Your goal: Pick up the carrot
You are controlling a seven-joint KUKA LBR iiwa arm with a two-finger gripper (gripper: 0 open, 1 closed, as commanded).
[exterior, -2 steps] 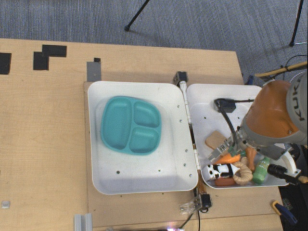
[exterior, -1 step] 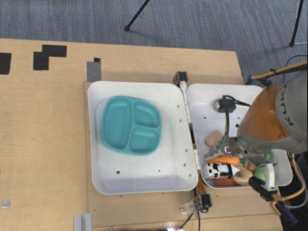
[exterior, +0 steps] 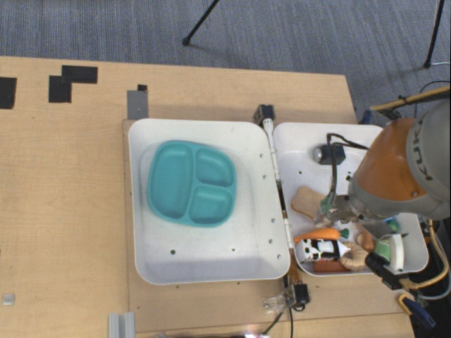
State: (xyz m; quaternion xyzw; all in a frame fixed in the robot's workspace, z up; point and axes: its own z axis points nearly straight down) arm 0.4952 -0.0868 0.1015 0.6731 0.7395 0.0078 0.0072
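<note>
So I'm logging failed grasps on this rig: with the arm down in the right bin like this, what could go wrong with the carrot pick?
Wrong item: the carrot lies packed against a black-and-white toy and a brown piece, so the gripper could catch a neighbour instead.

Poor grip: the carrot sits near the right bin's front left corner, with little room around it.

A tan block close behind could get pushed.
</note>
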